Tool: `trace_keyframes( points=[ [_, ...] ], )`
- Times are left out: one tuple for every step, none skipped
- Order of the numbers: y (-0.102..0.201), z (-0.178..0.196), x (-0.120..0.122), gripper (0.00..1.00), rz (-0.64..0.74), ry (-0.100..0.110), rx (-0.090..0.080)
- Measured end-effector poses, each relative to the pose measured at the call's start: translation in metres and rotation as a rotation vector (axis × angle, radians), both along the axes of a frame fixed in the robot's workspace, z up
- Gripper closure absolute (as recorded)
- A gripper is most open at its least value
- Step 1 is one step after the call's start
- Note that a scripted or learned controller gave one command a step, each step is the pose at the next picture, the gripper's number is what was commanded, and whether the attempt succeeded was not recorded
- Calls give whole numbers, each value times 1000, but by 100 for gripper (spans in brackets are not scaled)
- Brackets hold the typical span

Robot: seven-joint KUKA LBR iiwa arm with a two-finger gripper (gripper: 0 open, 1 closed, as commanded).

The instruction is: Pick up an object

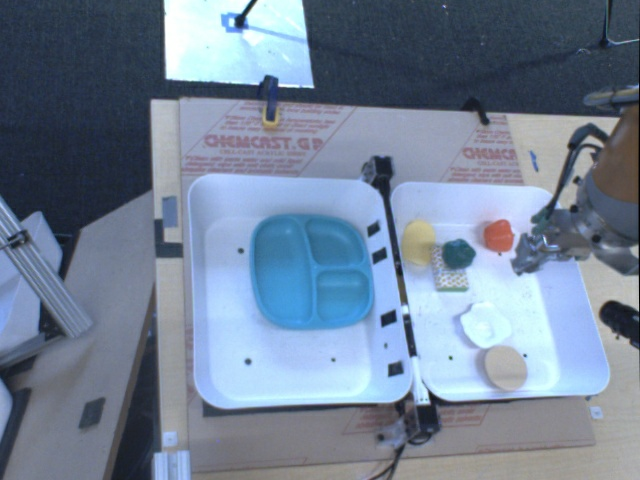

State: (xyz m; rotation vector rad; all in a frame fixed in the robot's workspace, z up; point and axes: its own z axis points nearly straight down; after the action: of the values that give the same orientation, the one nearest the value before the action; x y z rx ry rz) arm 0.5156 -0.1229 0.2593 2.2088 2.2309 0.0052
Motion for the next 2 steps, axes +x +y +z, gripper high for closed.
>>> trace_keyframes(
  points=[
    [47, 5, 16, 100, 0, 0, 0],
    [95, -11, 32, 100, 0, 2, 0]
  ],
)
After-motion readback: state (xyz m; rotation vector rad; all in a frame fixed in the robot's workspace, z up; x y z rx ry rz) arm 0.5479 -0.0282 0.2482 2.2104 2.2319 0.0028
